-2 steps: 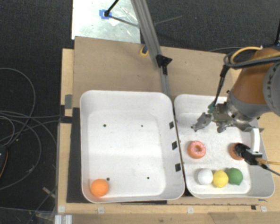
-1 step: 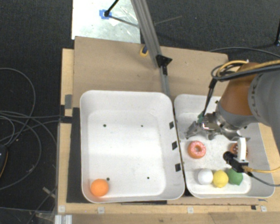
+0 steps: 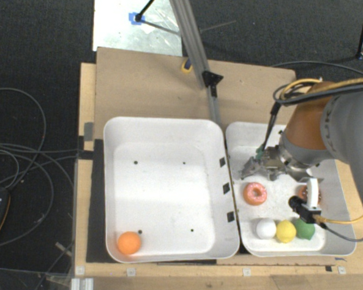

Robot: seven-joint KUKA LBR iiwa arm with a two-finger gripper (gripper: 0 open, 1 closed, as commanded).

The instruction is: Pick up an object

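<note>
Pink doughnut point(image 3: 255, 193) sits just below our gripper point(image 3: 261, 167) in the right bin point(image 3: 249, 136). We judge the approach underway; whether the jaws are apart, we cannot tell. Next we must descend onto it.

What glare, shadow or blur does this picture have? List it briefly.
Camera view: even overhead light, no hard glare on the left bin; soft shadow under the orange ball; bright washed-out floor patch at top; the arm looms large and slightly soft near the lens; the pink donut and the yellow ball read sharp.
</note>
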